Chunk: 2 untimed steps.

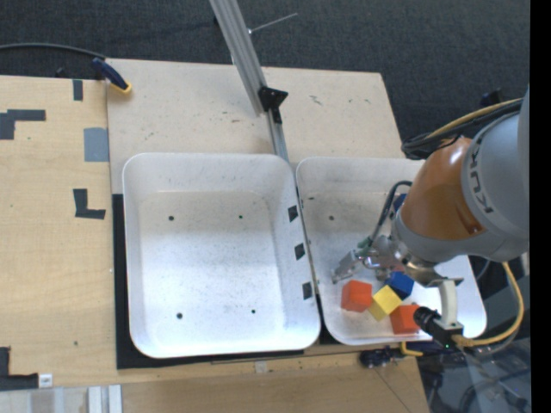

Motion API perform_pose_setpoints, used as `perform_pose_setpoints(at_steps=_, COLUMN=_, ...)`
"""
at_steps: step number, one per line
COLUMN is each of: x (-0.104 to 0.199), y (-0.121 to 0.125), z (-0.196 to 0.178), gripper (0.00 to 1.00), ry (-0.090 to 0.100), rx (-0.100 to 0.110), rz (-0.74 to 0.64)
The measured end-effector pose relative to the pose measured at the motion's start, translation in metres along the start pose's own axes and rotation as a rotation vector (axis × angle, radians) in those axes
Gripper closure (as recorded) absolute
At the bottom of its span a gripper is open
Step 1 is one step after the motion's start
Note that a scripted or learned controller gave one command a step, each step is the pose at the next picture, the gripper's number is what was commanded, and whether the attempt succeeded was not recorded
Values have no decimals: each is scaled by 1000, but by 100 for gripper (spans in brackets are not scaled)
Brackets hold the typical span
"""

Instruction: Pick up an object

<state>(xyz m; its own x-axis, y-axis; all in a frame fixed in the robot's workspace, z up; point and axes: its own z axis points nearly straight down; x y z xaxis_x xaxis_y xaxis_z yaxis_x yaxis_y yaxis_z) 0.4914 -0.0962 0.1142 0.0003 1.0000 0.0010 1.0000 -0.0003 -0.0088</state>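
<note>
The jaws (366, 263) were low in the right bin (344, 188), beside a tight cluster at its near edge: two orange blocks (355, 296), a yellow block (386, 302) and a blue block (401, 283). Whether the jaws were wide or narrow could not be told. Risk: the blocks touched one another, so a closing grip might pinch two or push them against the bin wall.

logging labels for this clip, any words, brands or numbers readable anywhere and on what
"KU": white letters, partly cut off, on the grey arm above the orange band, likely part of the maker's name.
The black marks on the divider between the two bins are too small to tell if they hold text.
The coloured blocks show no lettering.
</note>
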Motion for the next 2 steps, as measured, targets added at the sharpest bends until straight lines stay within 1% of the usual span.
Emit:
perform_pose_setpoints(at_steps=1, x=1, y=-1, z=24, gripper=0, ry=-1, rx=-4, rz=-1)
perform_pose_setpoints(at_steps=2, x=1, y=-1, z=13, gripper=100, ry=1, rx=-3, rz=-2)
